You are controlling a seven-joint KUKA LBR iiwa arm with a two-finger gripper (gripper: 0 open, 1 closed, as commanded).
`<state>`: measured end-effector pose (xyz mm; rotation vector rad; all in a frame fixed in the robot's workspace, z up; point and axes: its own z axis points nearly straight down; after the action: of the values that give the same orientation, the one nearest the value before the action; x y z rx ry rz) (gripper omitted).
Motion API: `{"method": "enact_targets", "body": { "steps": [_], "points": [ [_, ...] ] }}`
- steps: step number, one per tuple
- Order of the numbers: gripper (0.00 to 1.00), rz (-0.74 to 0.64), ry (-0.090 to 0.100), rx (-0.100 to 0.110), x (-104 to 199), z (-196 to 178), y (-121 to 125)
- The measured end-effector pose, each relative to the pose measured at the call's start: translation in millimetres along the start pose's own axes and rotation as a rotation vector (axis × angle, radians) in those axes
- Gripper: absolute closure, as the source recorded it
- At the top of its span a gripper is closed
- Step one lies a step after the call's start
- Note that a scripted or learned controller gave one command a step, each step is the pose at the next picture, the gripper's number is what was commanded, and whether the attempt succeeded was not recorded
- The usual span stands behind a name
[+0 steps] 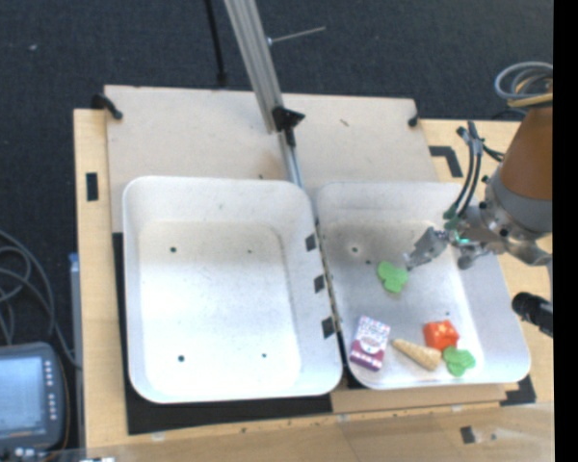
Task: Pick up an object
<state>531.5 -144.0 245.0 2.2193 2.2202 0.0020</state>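
Note:
The right bin (366,210) holds several small objects. A green piece (393,277) lies near its middle. Along the front edge are a purple and white carton (369,342), a tan cone-shaped piece (417,353), a red block (440,334) and a second green piece (459,360). My gripper (445,254) hangs over the right half of this bin, just right of and above the middle green piece. Its fingers stand apart and open, with nothing between them.
The left bin (222,287) sits beside the right one, their rims meeting at the centre. A slanted metal pole (260,56) rises from behind the bins. A black part (532,311) juts in at the right edge.

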Motion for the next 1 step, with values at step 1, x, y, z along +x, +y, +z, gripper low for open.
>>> {"method": "enact_targets", "body": {
  "steps": [1],
  "points": [
    [0.00,0.001,0.000,0.006,3.2,61.8,2.2]
  ]
}}
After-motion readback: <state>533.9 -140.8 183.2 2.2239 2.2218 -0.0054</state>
